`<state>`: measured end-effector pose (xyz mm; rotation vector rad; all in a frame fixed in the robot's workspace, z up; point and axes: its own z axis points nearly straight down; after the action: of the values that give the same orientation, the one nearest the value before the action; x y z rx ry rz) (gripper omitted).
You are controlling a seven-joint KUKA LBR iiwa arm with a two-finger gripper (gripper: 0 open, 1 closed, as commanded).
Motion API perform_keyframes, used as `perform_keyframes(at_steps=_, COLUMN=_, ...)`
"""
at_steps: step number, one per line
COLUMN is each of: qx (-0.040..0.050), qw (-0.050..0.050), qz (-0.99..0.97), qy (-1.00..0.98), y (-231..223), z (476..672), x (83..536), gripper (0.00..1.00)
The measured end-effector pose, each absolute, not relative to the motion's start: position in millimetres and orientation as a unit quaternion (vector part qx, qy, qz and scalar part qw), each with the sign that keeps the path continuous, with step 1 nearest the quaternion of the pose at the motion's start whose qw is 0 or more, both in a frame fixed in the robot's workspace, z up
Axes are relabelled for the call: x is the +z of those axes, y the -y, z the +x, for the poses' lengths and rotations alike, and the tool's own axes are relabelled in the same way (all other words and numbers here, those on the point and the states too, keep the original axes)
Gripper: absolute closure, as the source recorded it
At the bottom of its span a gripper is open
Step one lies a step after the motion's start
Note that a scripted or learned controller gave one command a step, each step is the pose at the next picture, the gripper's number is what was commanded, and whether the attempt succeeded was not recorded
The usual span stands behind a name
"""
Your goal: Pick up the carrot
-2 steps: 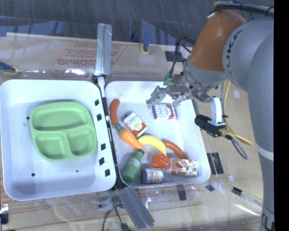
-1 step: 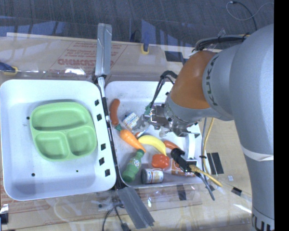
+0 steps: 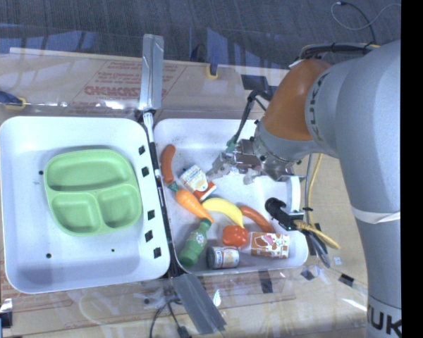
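The carrot (image 3: pixel 188 203) lies in the right bin (image 3: pixel 197 129), touching a banana (image 3: pixel 222 210) and a small snack box (image 3: pixel 196 179). A green bottle (image 3: pixel 194 243), a can (image 3: pixel 223 258) and a tomato (image 3: pixel 233 236) sit near. The hand (image 3: pixel 233 166) hovers beside them, open, holding nothing. A green plate (image 3: pixel 92 191) rests in the left bin (image 3: pixel 21 273) on the desk (image 3: pixel 70 76).

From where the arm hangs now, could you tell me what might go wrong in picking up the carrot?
The orange carrot lies wedged between the curved yellow banana and a small white packet, so closing fingers may catch a neighbour. A similar orange-red sausage lies close by and could be mistaken for it. The two-finger gripper hangs to the carrot's right, not above it.
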<state>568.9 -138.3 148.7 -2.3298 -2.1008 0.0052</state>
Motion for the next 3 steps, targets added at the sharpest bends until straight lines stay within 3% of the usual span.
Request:
perform_keyframes(at_steps=1, qx=0.0018, qw=0.003, qz=-0.709, qy=0.705, y=57.7, z=542.5, x=190.2, gripper=0.00)
perform_keyframes(at_steps=2, qx=0.0022, qw=0.003, qz=-0.664, qy=0.747, y=53.5, z=507.9, x=189.3, gripper=0.00)
perform_keyframes(at_steps=3, qx=0.0007, qw=0.003, qz=-0.522, qy=0.853, y=125.3, z=498.4, x=89.4, gripper=0.00)
